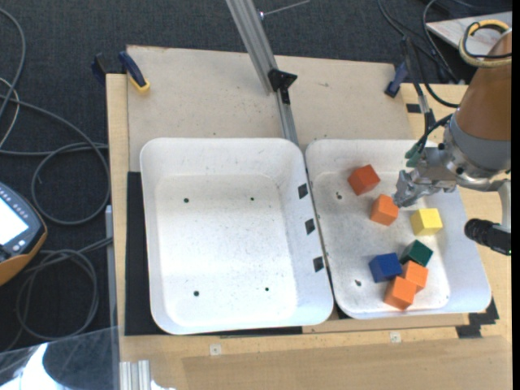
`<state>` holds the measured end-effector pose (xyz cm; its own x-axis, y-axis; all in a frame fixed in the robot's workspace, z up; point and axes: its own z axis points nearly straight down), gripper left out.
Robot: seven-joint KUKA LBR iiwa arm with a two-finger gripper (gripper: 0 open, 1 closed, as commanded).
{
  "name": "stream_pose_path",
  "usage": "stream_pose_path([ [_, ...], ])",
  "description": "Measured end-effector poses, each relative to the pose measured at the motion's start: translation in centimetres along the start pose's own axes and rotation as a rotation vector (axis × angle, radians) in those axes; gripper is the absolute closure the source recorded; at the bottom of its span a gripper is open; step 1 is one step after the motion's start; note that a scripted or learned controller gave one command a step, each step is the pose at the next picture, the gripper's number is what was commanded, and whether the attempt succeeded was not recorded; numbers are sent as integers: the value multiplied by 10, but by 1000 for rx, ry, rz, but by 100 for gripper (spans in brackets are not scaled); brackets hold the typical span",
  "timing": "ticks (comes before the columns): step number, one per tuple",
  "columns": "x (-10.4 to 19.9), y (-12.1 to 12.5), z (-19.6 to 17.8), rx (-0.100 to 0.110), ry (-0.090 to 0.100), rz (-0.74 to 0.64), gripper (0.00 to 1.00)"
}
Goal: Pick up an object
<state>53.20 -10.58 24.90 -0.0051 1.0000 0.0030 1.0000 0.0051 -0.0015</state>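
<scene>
Several small blocks lie in the right bin (349, 299): an orange block (364, 179) near the back, another orange block (384, 210) mid-bin, a yellow block (426, 220), a blue block (385, 266), a green block (419, 253) and two orange blocks (406, 284) at the front. My gripper (405, 193) hangs low over the bin, just right of and above the mid-bin orange block and left of the yellow one. Its fingers are too small and dark to read.
The left bin (223, 234) stands beside the right one, with a slanted metal pole (260, 47) rising behind the divide. Blue clamps (134, 70) hold the board corners. Cables and a black fitting (487, 236) lie at the right.
</scene>
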Motion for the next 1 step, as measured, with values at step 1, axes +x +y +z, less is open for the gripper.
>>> stream_pose_path([
  [1, 55, 3, 10, 0, 0, -2, 100],
])
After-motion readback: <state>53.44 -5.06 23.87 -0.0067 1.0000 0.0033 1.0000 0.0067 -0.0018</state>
